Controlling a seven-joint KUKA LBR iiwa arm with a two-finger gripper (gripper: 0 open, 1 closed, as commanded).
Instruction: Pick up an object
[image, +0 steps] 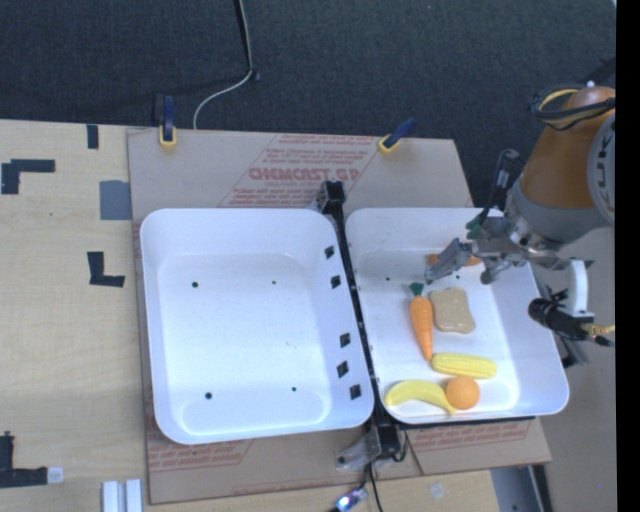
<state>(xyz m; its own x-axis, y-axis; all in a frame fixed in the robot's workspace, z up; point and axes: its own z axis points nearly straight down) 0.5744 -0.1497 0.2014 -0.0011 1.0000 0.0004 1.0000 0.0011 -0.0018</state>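
Note:
The right bin holds several toy foods. An orange carrot with a green top lies lengthwise beside a tan bread slice. Nearer the front lie a yellow corn cob, a yellow banana and an orange fruit. My gripper hangs over the bin's far half, just beyond the bread slice. A small orange piece shows at its tip, and I cannot tell what it is or whether it is held.
The left bin sits alongside, split from the right one by a black-clipped divider. Both rest on a cardboard sheet clamped at the back. The arm's orange and grey wrist stands above the right bin's far right corner.

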